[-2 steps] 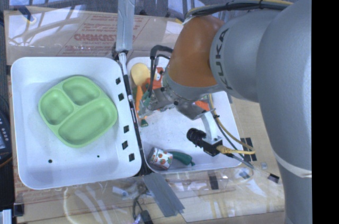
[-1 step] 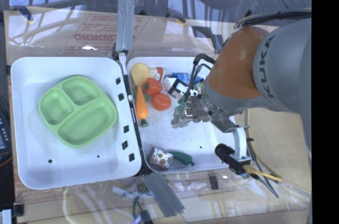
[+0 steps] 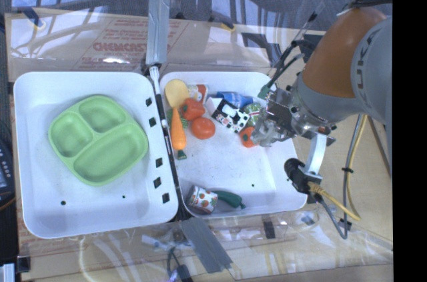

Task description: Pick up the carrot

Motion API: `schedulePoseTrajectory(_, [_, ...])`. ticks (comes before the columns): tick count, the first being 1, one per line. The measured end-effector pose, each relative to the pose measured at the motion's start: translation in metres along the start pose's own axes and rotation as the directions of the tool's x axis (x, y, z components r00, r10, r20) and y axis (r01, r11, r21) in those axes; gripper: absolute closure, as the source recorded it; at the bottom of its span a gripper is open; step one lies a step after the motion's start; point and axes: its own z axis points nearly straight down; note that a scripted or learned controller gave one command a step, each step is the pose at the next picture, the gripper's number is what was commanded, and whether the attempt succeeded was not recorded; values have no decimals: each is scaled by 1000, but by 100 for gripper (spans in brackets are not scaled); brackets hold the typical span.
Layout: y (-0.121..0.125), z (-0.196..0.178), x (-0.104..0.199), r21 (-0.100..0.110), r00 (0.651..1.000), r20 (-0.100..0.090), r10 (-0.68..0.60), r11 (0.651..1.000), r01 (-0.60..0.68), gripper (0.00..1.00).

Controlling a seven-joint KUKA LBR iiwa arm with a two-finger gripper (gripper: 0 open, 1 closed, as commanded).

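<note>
Orange carrot (image 3: 178, 131) lies along the right bin's (image 3: 267, 187) left wall.
Well apart, the end effector (image 3: 261, 131) sits low at the right side; its opening cannot be told.

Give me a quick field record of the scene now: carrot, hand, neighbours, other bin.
carrot: lying along the left wall of the right bin, untouched
hand: low at the bin's right side, beside a small strawberry, well apart from the carrot
neighbours: tomato just right of the carrot; yellow lemon above it
left bin: holds a green divided plate
</note>
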Motion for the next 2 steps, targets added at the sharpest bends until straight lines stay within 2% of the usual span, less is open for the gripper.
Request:
schedulePoseTrajectory(1, [-13, -31, 1, -1, 1000, -1, 25, 1000, -25, 100])
schedulePoseTrajectory(2, [66, -65, -61, 0, 999, 0, 47, 999, -47, 100])
